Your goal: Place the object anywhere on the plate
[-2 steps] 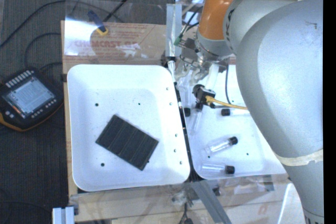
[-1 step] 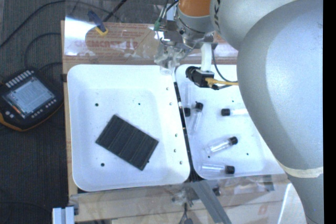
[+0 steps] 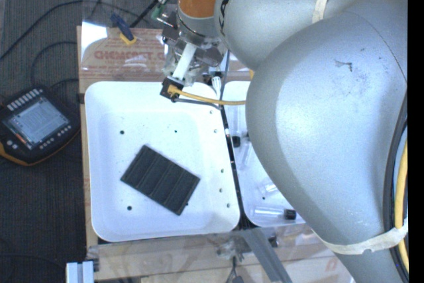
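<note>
A black ribbed rectangular plate point(image 3: 160, 180) lies flat and at an angle in the lower middle of the left white bin point(image 3: 106, 109). My gripper point(image 3: 199, 66) hangs above the back edge of the bins, near the divider between them and well away from the plate. Nothing shows in its grasp from this angle. In the right bin point(image 3: 246, 199), a small clear vial with a black cap point(image 3: 273, 213) lies near the front. Another small clear piece point(image 3: 266, 189) rests just behind it. The large grey arm hides most of that bin.
A black divider point(image 3: 228, 149) runs between the two bins. Cardboard with red print point(image 3: 122, 55) stands behind the left bin. A control pendant point(image 3: 34, 122) lies on the floor to the left of the bench, with cables around it.
</note>
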You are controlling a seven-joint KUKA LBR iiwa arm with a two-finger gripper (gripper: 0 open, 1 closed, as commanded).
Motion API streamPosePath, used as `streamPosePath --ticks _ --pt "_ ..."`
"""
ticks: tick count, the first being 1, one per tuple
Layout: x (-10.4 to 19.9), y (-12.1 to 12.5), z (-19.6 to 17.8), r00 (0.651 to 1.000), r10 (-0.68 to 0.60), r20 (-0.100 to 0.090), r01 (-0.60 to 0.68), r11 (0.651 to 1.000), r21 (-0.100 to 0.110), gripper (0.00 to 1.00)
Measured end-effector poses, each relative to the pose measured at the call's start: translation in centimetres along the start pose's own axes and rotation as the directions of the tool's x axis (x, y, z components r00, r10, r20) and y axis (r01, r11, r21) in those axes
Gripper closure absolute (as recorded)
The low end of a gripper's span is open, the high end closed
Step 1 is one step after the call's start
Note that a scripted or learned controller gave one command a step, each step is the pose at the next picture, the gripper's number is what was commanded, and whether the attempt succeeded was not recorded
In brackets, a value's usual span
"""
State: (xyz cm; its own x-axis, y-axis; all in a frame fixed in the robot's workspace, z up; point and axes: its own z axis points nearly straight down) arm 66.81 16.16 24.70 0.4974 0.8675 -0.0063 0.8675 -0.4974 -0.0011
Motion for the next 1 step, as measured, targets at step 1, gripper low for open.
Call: streamPosePath --ticks 1 --pt "5.53 -4.32 10.12 0.942 0.335 -0.001 -0.335 0.942 0.006 1.0"
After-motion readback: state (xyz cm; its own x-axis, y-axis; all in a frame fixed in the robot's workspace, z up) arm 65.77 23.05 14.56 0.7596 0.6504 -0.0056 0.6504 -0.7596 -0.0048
